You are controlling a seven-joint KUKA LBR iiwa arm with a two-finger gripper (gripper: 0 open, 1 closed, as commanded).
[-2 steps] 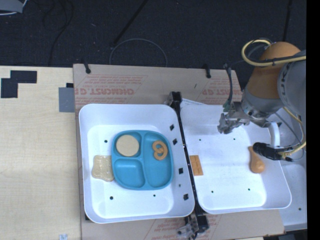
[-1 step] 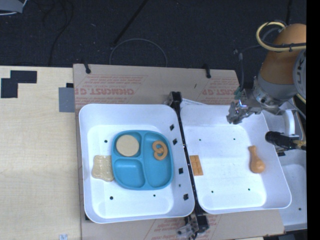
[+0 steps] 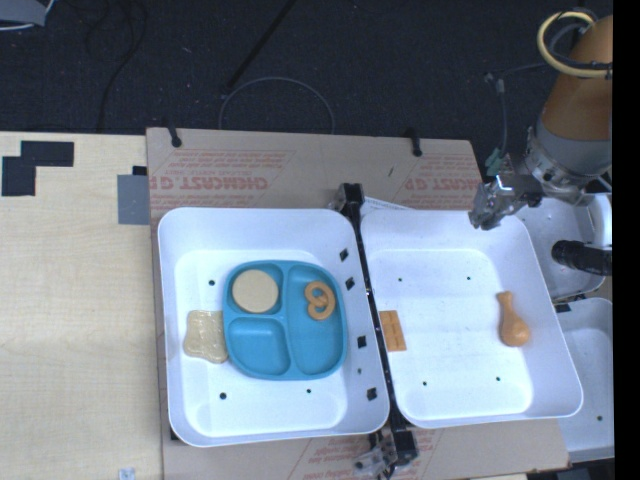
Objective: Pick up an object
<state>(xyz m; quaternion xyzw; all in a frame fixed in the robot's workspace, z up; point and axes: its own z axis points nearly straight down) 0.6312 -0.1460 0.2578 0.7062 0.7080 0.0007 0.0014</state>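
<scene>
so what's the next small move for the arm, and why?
Probably swing the end effector down-frame over the tan drumstick-shaped piece in the right bin. It sits at that bin's top right rim, grasping nothing, and that piece lies nearest, free of neighbours.

bins: 2, white, side by side (image 3: 190, 268) (image 3: 540, 298)
blue divided tray: 1 (image 3: 285, 353)
round cracker: 1 (image 3: 254, 290)
pretzel: 1 (image 3: 319, 300)
pale bread piece: 1 (image 3: 206, 336)
tan drumstick-shaped item: 1 (image 3: 511, 320)
small orange card: 1 (image 3: 392, 330)
arm: 1 (image 3: 580, 98)
</scene>
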